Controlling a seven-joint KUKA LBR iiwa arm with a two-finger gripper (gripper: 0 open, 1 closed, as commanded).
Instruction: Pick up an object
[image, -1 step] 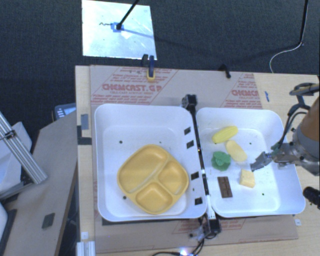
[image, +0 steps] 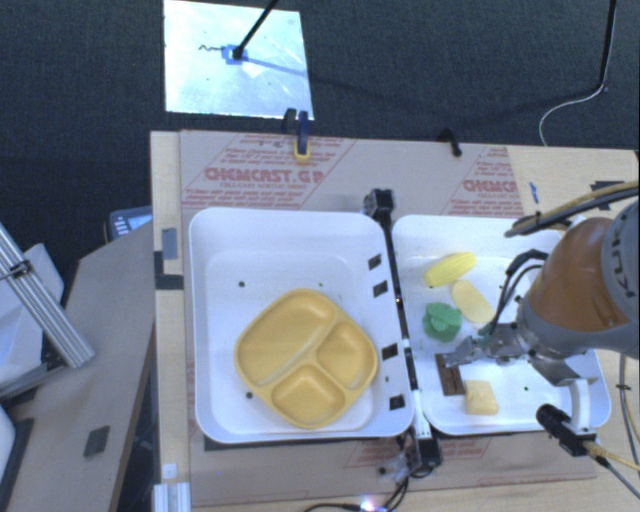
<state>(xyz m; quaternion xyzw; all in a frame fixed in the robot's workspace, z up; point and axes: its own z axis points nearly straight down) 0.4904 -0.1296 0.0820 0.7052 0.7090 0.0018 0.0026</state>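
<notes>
Arm: you see the KUKA arm (image: 585, 290) reaching in from the right, its orange band and grey wrist hanging over the right bin (image: 500, 228).
Gripper: the gripper (image: 478, 350) sits low over the middle of the right bin; whether it is released or clenched you cannot tell, since the wrist blocks the tip. Nothing is visibly grasped.
Nearest candidate: a pale yellow block (image: 481, 397) lies just below the gripper in the picture, towards the bin's near wall, apart from the tool.
Dark piece: a small brown item (image: 452, 378) lies just left of the block, beside the gripper's lower left.
Green piece: a green lumpy toy (image: 441, 321) lies up and to the left of the gripper, near it.
Oval piece: a pale yellow oval (image: 471, 300) lies directly above the gripper, its long axis slanting from upper left to lower right.
Corn: a yellow corn cob (image: 450, 267) lies farther up, its long axis slanting up to the right.
Left bin: the left bin (image: 290, 228) holds a yellow divided plate (image: 306, 356), well apart from the arm.
Judgement: your shortest move is probably a small shift towards the near wall onto the block; no grasp is made yet.
</notes>
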